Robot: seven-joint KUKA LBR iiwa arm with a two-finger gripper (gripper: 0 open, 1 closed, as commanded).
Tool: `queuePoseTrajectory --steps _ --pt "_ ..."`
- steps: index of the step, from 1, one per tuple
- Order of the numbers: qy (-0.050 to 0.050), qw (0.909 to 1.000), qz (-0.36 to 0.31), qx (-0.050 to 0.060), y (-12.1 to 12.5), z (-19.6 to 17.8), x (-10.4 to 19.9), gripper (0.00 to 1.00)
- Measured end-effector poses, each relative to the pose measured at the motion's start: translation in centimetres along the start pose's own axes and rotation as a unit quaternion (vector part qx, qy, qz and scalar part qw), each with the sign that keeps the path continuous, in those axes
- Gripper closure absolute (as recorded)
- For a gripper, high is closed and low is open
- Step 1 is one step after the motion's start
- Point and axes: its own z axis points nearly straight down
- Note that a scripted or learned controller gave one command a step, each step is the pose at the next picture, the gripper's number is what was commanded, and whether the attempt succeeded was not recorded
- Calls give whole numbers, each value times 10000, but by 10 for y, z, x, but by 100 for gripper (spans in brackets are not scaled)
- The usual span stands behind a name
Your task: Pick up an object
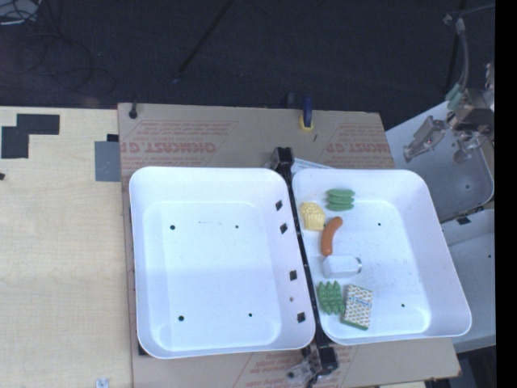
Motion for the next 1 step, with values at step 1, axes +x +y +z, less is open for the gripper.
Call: queuePoseTrajectory --steps 1 --pt "-4 10000 21 0 -108 -114 -24 0"
